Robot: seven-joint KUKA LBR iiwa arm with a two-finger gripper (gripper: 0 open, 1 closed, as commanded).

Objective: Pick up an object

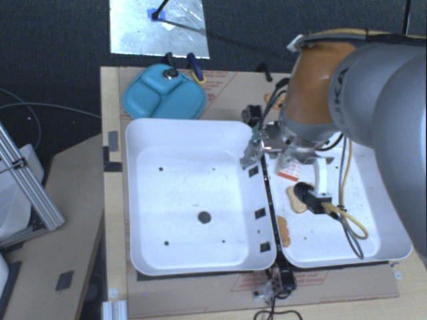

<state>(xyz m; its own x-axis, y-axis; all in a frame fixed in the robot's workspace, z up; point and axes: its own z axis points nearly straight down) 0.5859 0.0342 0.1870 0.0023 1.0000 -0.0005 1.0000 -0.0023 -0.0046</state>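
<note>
My gripper (255, 153) hangs low over the rim between the two bins, at the left edge of the right bin (373, 239). The grey arm with its orange band covers much of that bin. Just right of the gripper lies a small white and red packet (288, 173). Below it a tan lump (295, 201) rests on the bin floor, partly hidden by the robot's own parts. A small orange-brown piece (283, 231) lies near the right bin's front left corner. A dark round disc (204, 217) sits in the middle of the left bin (143, 179).
A blue plastic tray-like thing (163, 93) lies on the bench behind the left bin. Farther back a shiny foil sheet (157, 17) lies on the dark floor. A metal frame (27, 185) stands at the left.
</note>
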